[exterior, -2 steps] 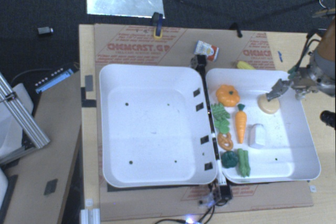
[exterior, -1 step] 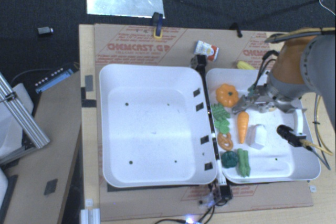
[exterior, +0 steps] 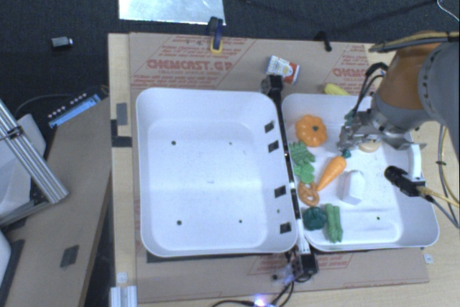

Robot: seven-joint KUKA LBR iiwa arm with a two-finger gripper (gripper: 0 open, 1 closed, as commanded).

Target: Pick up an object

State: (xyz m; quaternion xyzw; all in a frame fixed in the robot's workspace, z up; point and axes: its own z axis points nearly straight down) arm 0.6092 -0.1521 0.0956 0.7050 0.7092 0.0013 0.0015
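Observation:
The right bin holds several toy foods. An orange pumpkin lies near its back left, with a green leafy piece just below. A carrot lies slanted in the middle, beside a white block. A pretzel, a broccoli and a green pickle sit at the front left. My gripper hangs low over the bin's back middle, right of the pumpkin and just above the carrot's tip. A cream round piece peeks out beside it.
The left bin stands beside the right one, with a clip-lined divider between them. A yellow banana rests at the right bin's back rim. A small red-and-white carton lies on the cardboard behind. Cables trail at the arm's right.

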